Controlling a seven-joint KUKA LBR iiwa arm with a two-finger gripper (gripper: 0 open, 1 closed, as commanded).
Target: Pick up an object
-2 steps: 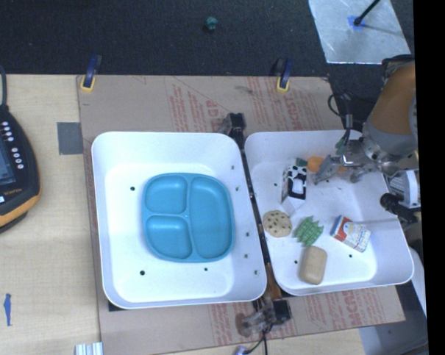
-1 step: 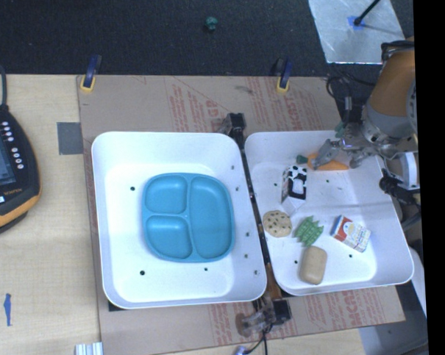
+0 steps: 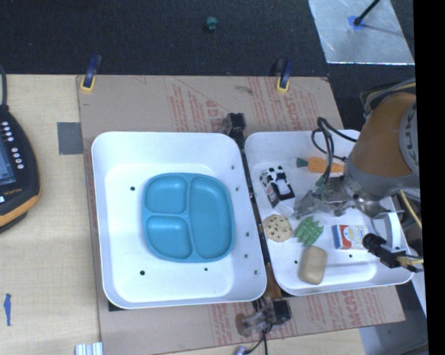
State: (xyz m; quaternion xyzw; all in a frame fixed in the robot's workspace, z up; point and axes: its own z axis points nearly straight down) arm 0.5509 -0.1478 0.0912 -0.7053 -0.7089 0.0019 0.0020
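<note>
Seen from above at a slant - two shallow white bins side by side on a sheet of brown cardboard (image 3: 204, 100), clamped at the far edge by two blue-and-yellow clips (image 3: 90, 72). In the left bin (image 3: 119, 177), a blue divided plate (image 3: 188, 216), lying flat near the middle. In the right bin (image 3: 280, 142), a scatter of small things for the picking: a black-and-white toy (image 3: 276, 185) near the left wall, a round speckled cookie (image 3: 277, 227) just below it, a green leafy piece (image 3: 309, 230) just beside the cookie, a tan rounded lump (image 3: 312, 265) toward the near rim, a small red, white and blue carton (image 3: 348, 236) to the right of the green piece, and an orange carrot-like piece (image 3: 319, 163) toward the far side.

Reaching in from the right, over the right bin - the grey arm (image 3: 379, 148) with its orange band, black cables looped above the wrist. At its end, the gripper (image 3: 313, 203), poised over the middle of the bin, just above the green leafy piece and between the black-and-white toy and the carton. Open or closed: impossible to tell from this angle. Nothing visibly held.

On the bench to the far left, well apart from the bins, a black-and-orange handheld control unit (image 3: 5, 168) with a lit screen.
</note>
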